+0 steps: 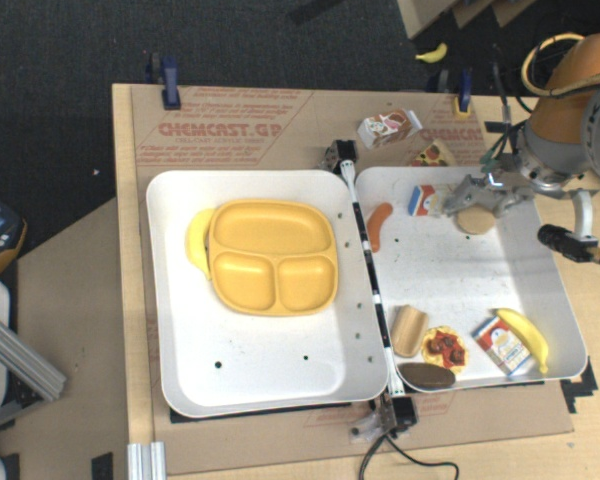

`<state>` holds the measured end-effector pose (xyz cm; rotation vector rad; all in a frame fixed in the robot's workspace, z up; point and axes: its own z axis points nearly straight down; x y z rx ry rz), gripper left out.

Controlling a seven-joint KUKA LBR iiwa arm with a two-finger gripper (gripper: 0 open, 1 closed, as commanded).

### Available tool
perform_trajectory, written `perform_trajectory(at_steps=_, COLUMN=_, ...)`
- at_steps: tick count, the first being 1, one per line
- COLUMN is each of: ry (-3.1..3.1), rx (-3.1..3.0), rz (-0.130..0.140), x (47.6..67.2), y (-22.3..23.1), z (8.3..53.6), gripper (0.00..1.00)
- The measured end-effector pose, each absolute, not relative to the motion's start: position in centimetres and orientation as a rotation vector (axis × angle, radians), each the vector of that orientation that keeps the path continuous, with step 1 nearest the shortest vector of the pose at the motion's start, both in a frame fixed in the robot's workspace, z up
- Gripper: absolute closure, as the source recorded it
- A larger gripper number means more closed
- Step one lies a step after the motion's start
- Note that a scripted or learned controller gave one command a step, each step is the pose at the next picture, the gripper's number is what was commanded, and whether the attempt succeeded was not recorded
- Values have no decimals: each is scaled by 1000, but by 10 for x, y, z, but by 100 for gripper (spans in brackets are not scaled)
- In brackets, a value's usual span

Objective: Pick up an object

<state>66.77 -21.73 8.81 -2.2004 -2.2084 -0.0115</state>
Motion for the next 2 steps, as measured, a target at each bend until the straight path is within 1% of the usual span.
perform_trajectory(at_steps=1, ry=-2221, rx=-2206, rz=-2, x=668, y=-219, z=98, gripper=100)
perform_trajectory(at_steps=2, ry=-2218, rx=-2201, rz=-3, x=668, y=-217, z=97, gripper=0)
